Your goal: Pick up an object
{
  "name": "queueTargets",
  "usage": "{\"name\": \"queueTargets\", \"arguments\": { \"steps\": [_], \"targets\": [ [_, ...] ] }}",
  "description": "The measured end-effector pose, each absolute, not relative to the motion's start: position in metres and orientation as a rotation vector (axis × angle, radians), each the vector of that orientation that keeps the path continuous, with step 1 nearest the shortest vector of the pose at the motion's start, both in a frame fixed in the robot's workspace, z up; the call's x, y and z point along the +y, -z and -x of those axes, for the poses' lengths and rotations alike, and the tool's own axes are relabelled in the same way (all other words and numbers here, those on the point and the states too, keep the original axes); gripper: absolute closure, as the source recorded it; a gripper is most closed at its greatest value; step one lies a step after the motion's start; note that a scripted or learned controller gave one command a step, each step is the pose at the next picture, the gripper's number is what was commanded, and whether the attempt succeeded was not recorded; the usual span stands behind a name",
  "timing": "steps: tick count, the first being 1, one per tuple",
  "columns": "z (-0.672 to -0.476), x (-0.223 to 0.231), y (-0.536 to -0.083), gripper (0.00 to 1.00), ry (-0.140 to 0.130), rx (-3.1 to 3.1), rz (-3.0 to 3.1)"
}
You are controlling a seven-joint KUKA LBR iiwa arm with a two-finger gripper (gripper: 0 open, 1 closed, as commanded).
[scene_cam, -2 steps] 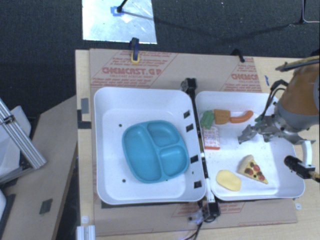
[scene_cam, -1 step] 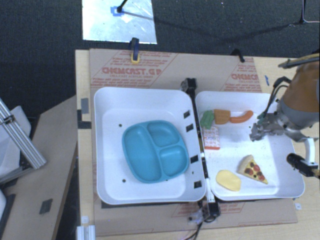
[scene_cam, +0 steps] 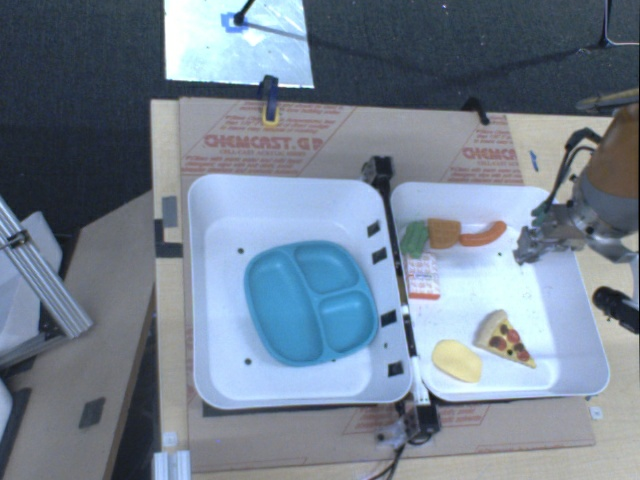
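The right bin holds several toy foods: a green piece, a brown bread piece and an orange sausage along its far side, a red-and-white packet near its left wall, a pizza slice and a yellow piece near its front. My gripper hangs over the right bin's far right part, just right of the sausage, with nothing seen between its fingers.
The left bin carries a blue divided plate. A black divider with clips runs between the bins. The grey arm with its orange band enters from the right edge. A metal sheet lies beyond the bench.
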State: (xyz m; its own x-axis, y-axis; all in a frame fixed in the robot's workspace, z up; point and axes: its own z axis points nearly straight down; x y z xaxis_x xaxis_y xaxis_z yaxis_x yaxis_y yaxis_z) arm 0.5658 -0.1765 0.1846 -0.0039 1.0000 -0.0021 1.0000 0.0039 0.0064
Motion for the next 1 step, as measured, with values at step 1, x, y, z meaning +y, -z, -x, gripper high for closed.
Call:
{"name": "queueTargets", "arguments": {
  "steps": [1],
  "targets": [
    [-0.5702, -0.1709, -0.2476, 1.0, -0.007, 2.222, -2.21]
  ]
}}
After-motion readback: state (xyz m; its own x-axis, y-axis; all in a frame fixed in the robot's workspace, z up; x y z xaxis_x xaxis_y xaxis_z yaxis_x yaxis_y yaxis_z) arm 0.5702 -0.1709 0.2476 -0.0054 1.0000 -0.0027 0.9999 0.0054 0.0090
